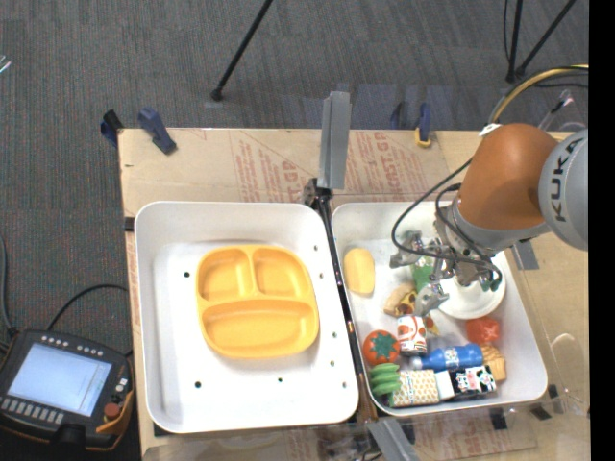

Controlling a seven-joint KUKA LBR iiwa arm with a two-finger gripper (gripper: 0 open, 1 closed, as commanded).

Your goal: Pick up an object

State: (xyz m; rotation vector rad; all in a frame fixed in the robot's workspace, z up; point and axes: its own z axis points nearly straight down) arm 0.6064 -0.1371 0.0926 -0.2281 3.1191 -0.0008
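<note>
- The gripper [434, 279] hangs low inside the right bin [534, 353], its metal fingers spread apart and grasping nothing that can be made out.
- Just under the fingertips sits a green object [424, 275], partly hidden by the mechanism — its exact kind cannot be told.
- Just right of the gripper, touching its outline in this view, lies a small white bowl or dish [478, 299]; a red round toy [483, 330] rests below that, near the bin's right wall.
- Left of the gripper, well apart from the fingers, a pale yellow oblong piece [359, 270] lies by itself — smooth, rounded, lemon-coloured.
- Below-left of the fingertips sits a tan and yellow lumpy item [401, 303].
- Further below the gripper a red-and-white can [411, 333] stands beside a blue bottle [452, 357] lying on its side, and under those a black-and-white carton [469, 381] and a patterned box [417, 387].
- Low and to the left of the gripper, a red tomato-like toy [381, 347] touches a green ridged toy [383, 379].
- Far left of the gripper, in the left bin [154, 305], a yellow divided plate [257, 299] lies flat with three compartments.
</note>
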